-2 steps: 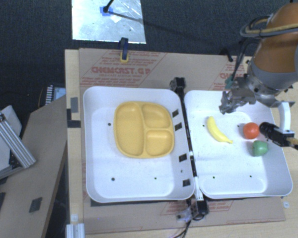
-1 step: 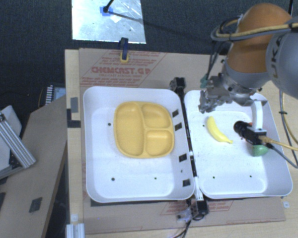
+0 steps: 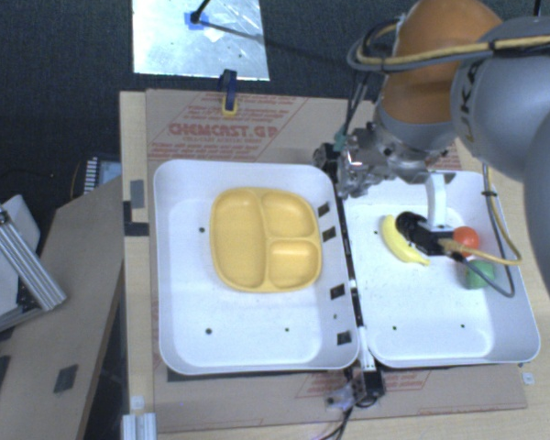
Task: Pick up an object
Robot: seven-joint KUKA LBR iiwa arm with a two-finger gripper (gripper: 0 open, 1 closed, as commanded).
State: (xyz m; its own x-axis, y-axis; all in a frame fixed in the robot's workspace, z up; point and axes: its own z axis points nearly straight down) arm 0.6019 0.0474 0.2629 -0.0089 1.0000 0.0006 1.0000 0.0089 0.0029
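A cardboard-covered bench on a dark floor carries my two white bins. Working back from the near edge, in the right bin a small green object sits at three o'clock from centre. An orange-red ball lies just beyond it at one o'clock, and a banana at ten o'clock. The left bin holds a yellow divided plate. Farther off, the gripper hangs over the right bin's eleven o'clock corner. I can't tell whether it is open or closed, and I see nothing held in it. My worry is that a descent from here strikes the wall between the bins, or clips the curved banana and knocks it aside.
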